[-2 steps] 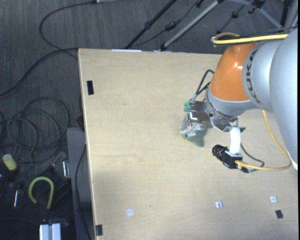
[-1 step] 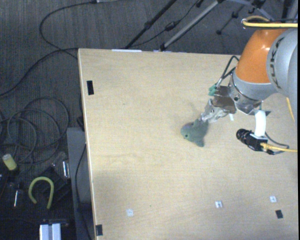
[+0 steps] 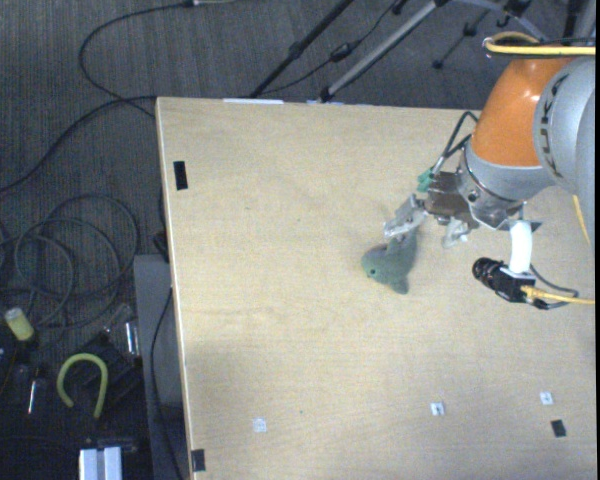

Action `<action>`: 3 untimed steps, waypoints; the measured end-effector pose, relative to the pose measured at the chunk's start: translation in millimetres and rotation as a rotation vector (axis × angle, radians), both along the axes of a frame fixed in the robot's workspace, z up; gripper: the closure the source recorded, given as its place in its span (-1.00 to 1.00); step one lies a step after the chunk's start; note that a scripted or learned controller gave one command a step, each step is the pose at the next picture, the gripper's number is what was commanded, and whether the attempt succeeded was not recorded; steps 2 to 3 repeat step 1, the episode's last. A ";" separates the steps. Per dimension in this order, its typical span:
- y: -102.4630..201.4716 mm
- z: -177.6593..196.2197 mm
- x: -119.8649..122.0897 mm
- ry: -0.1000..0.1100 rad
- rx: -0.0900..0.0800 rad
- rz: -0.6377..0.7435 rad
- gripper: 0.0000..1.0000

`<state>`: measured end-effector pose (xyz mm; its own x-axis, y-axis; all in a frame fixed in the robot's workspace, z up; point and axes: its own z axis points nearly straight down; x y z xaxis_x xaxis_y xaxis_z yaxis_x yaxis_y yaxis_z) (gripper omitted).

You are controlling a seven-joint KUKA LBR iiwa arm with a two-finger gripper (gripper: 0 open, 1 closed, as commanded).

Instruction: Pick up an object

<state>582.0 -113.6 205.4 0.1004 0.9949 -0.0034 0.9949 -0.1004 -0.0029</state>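
Observation:
A small grey-green soft object (image 3: 389, 266) lies on the tan bench top (image 3: 280, 298), right of its middle. My gripper (image 3: 429, 230) hangs just above and to the right of it, under the grey wrist with the orange band (image 3: 515, 113). Its two silver fingers stand apart, so it is open with nothing between them. The left fingertip (image 3: 401, 224) sits right over the object's upper edge, while the right fingertip (image 3: 458, 234) is off to the side of it.
A black connector with a yellow cable (image 3: 504, 279) hangs from the wrist, right of the object. Small black tape marks (image 3: 181, 175) dot the bench. Cables and a green hook (image 3: 83, 378) lie on the floor past the left edge.

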 end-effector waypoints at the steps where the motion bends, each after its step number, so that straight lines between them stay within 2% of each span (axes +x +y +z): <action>1: 4.5 -102.8 4.7 0.001 0.004 0.213 -1.00; 3: 4.5 -102.8 4.7 0.001 0.004 0.213 -1.00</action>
